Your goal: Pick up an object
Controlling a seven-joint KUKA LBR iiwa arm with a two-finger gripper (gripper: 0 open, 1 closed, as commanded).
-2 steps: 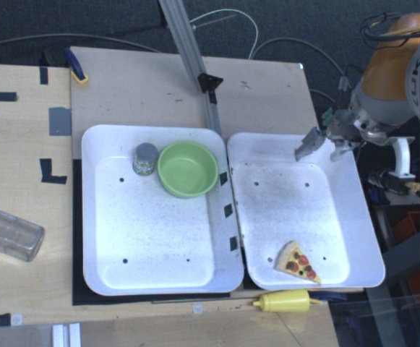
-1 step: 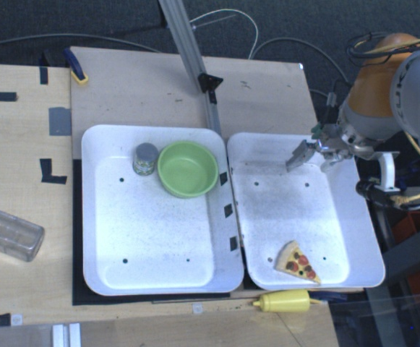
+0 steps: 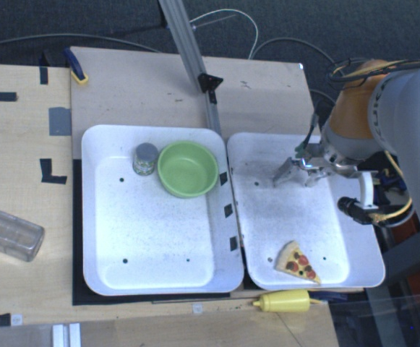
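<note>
The gripper (image 3: 288,172) hung over the far edge of the right bin (image 3: 264,215), its fingers spread and holding nothing; the pizza slice (image 3: 297,261) lay near the front edge.

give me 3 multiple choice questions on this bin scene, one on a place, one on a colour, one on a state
1. Where does the pizza slice lie?
A. left bin
B. right bin, near corner
C. on the bench

2. What colour is the bowl?
A. green
B. red
C. blue

3. How does the small can stand relative to the bowl?
A. inside it
B. beside it, on its left in the camera view
C. in the other bin

Answers:
1. B, the slice rests on the right bin floor toward its near edge.
2. A, the bowl is plainly light green.
3. B, the can sits just left of the bowl's rim in the left bin.
</note>
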